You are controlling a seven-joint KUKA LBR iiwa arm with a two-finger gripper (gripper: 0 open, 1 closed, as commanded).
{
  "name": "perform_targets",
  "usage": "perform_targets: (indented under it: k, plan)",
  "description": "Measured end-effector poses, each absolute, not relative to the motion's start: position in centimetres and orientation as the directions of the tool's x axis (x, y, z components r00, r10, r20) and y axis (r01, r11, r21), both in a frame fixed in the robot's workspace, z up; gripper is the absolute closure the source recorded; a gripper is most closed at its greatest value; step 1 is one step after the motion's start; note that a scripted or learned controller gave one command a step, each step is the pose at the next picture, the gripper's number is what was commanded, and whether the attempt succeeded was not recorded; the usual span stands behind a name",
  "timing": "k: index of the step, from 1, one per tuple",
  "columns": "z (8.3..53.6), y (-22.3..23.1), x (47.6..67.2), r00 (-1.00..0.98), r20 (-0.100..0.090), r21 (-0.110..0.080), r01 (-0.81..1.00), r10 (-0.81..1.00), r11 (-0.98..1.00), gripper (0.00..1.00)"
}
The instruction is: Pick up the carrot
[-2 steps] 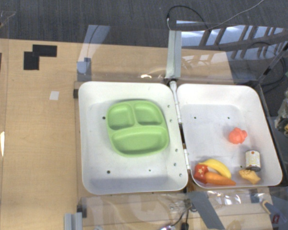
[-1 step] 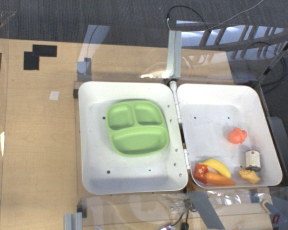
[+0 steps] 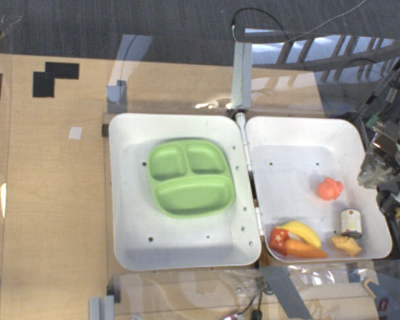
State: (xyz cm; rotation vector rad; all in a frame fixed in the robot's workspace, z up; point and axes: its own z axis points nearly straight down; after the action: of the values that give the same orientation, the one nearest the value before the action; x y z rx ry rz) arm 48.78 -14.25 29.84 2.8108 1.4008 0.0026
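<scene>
- Pale wooden bench (image 3: 47, 199) carried two shallow white bins side by side, with dark carpet beyond its far edge and black cables trailing across that carpet.
- Left bin (image 3: 130, 245) held a green divided plate (image 3: 190, 177) with three compartments, lying flat near the bin's middle.
- Right bin (image 3: 300, 145) lay directly right of the left bin, their inner rims touching along a shared seam.
- Carrot (image 3: 304, 249), orange, lay on its side in the right bin's near-left corner, close to the front rim.
- Yellow banana (image 3: 302, 233) lay just behind the carrot, touching it; a red item (image 3: 278, 237) sat against the carrot's left end.
- Small can (image 3: 351, 222) stood near the right bin's near-right corner, with a tan food piece (image 3: 347, 245) just in front of it.
- Pinkish-red round item (image 3: 330, 189) rested apart from the others, toward the right bin's centre-right.
- Gripper (image 3: 380, 162) hung at the right bin's right rim, well apart from the carrot; whether it was spread or closed could not be told.
</scene>
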Motion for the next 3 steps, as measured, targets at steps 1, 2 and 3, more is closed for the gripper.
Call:
perform_targets:
  k: [1,2,3]
  plan:
    - [30.9,-14.2,48.9,0.599,0.003,0.005,0.801,0.801,-0.599,1.0]
    - [43.7,-18.7,48.8,0.491,0.002,0.007,0.871,0.871,-0.491,1.0]
    - [43.5,-19.5,59.3,0.495,0.0,0.003,0.869,0.869,-0.495,1.0]
